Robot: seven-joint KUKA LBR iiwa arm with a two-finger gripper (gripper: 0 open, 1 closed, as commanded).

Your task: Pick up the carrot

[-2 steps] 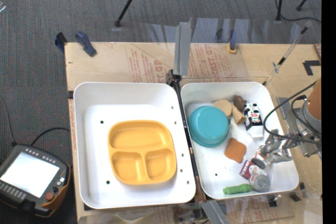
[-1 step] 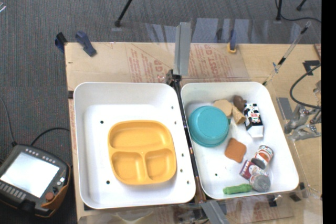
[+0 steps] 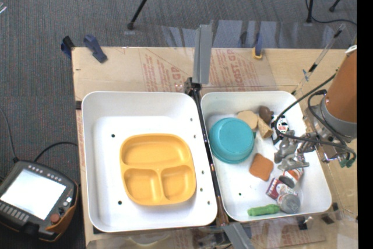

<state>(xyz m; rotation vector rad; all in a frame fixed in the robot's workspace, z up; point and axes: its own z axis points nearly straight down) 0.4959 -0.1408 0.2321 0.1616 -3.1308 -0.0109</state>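
Note:
An orange-brown, blocky piece (image 3: 261,167) lies on the floor of the right bin (image 3: 245,195), just below the teal bowl. It is the only orange item here, and I cannot tell for sure that it is the carrot. My gripper (image 3: 289,154) hangs over the right side of that bin, a short way to the right of the orange piece and apart from it. Its tip is above a small cluster of items and nothing shows as held.
In the right bin are a teal bowl (image 3: 232,139), tan bread-like pieces (image 3: 252,119), a brown lump (image 3: 265,113), a red and white can (image 3: 282,189) and a green pod (image 3: 263,210). The left bin (image 3: 99,119) bears a yellow divided plate (image 3: 157,168). Cables (image 3: 300,99) trail from the arm.

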